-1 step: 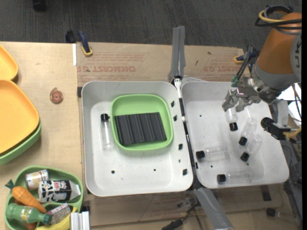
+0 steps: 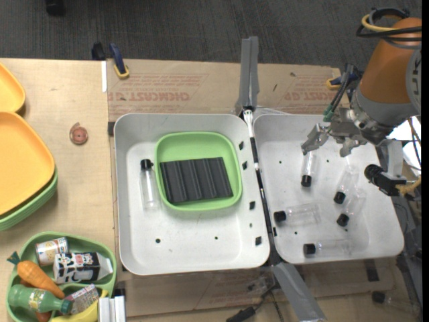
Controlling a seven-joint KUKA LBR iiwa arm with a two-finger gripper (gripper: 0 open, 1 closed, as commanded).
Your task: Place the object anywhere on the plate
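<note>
- Bins: the left bin (image 2: 134,247) bears a green plate (image 2: 198,143) with a dark ribbed insert (image 2: 198,180); the right bin (image 2: 375,237) holds clear vials with black caps.
- Arm (image 2: 395,59) reaches over the right bin's upper part.
- Gripper (image 2: 332,143) hangs there with fingers spread wide, nothing between them.
- One vial (image 2: 147,180) lies just left of the plate, touching no part of it.

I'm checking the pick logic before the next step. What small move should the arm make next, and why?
Probably lower the pincer straight down onto the clear vial just below it. The pincer hangs over the right bin with nothing between its fingers, and the green plate in the left bin carries just a dark ridged mat.
</note>
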